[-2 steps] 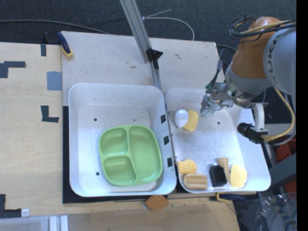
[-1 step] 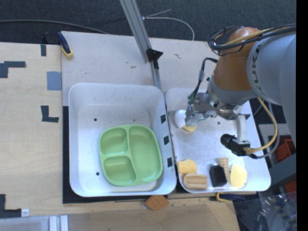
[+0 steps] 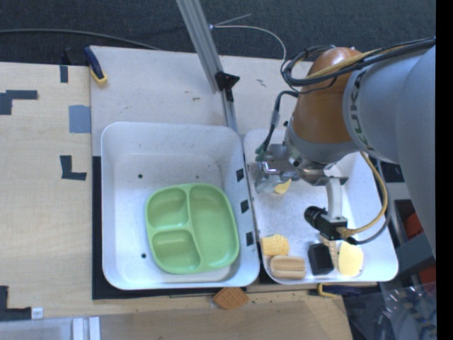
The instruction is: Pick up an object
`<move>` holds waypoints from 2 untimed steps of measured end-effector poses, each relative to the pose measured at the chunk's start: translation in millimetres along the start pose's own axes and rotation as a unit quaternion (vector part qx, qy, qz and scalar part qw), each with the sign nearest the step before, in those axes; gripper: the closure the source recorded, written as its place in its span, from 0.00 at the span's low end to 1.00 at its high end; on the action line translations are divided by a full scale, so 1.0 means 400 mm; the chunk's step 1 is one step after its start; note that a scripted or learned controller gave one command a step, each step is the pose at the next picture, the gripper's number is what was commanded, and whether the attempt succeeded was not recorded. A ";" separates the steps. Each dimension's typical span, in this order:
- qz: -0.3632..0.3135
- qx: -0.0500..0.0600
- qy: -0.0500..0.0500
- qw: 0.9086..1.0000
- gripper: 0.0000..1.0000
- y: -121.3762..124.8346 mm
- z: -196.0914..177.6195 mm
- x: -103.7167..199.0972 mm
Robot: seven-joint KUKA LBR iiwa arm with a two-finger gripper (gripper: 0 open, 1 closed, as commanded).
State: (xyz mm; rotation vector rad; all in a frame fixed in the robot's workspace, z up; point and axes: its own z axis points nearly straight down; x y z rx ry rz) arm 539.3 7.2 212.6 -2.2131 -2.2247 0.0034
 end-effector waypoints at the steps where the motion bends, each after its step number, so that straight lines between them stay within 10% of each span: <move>1: 0.000 0.000 0.000 1.000 1.00 -0.062 -0.034 0.104; 2: -0.001 0.001 0.000 1.000 1.00 -0.127 -0.013 0.225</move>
